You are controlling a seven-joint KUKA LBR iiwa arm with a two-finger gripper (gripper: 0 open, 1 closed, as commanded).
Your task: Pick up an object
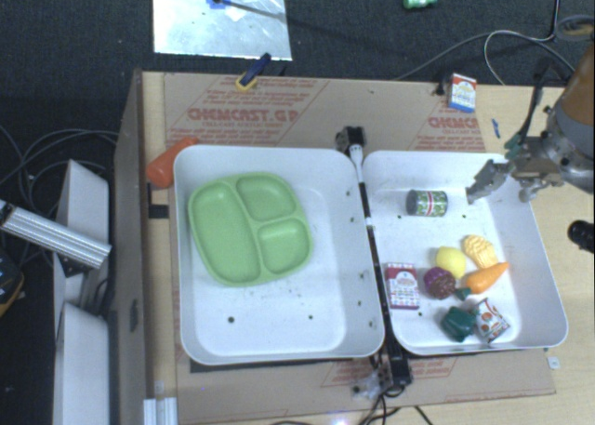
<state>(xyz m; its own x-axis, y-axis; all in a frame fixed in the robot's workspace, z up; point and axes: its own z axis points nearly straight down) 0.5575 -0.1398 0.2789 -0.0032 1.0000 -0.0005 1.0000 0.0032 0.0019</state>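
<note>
The small can (427,202) lies on its side in the upper part of the right bin (548,302), its long axis running left-right, apart from the cluster of toy foods (lower in the same bin). The hand (507,181) hovers just to its right, fingers spread and grasping nothing.

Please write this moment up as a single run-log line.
gripper: above right bin upper right edge, holding nothing | nearest: green can on its side | left bin: green divided plate | pick: not yet made
</note>
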